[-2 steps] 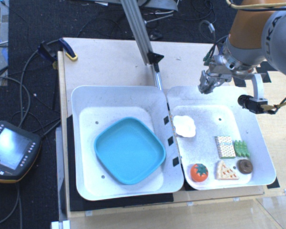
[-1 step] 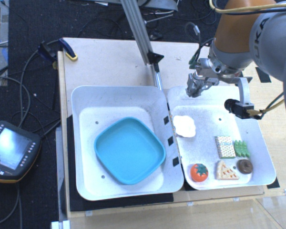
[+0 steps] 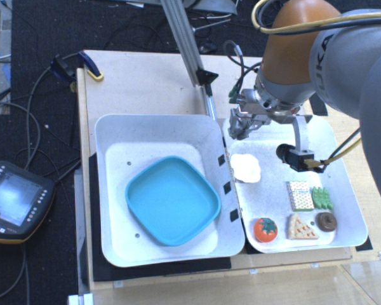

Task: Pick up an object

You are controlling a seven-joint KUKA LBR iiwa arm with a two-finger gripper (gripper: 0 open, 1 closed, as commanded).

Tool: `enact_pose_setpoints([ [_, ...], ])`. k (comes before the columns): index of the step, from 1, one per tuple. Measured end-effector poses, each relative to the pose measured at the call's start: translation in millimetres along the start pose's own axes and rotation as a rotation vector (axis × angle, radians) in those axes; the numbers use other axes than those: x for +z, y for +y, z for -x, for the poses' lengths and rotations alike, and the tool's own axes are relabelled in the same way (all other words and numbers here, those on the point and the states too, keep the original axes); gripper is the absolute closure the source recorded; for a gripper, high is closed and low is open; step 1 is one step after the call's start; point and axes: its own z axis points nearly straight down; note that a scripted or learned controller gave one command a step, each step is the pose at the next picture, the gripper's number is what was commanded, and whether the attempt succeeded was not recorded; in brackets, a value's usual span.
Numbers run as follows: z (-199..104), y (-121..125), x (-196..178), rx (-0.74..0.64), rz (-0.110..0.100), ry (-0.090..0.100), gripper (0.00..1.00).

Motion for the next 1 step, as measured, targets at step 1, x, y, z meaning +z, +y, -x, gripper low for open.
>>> enact_pose_setpoints([
  [1, -53.2, -13.1, 12.6, -0.001, -0.001, 0.0, 1.0],
])
